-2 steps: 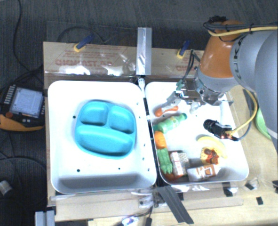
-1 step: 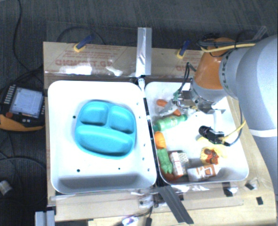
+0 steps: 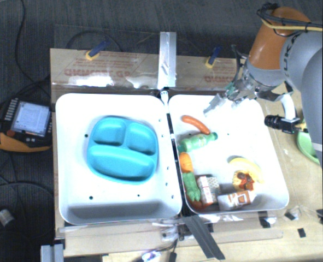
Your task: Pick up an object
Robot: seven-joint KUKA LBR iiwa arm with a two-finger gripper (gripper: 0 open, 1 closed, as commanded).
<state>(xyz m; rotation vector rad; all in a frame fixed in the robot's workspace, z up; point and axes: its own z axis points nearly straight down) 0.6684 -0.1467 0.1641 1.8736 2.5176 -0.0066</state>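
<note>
Two white bins sit side by side on the bench. The left bin (image 3: 68, 162) holds one thing, a blue tray (image 3: 123, 148) with three sections, lying flat in the middle.

The right bin (image 3: 268, 162) holds lots of small toys. An orange hot dog (image 3: 196, 124) lies near the top left. Just below it a green bottle (image 3: 197, 141) lies on its side. Along the left wall are a small orange carrot (image 3: 186, 162) and a green bumpy veggie (image 3: 191, 185). At the bottom are two little boxes, a brown one (image 3: 207, 189) and a white one (image 3: 235, 200). A yellow banana (image 3: 246, 165) lies to the right, above a brownish toy (image 3: 243, 179).

The gripper (image 3: 215, 106) hangs over the top edge of the right bin, above the hot dog. Its fingers look close together, and nothing is between them.
</note>
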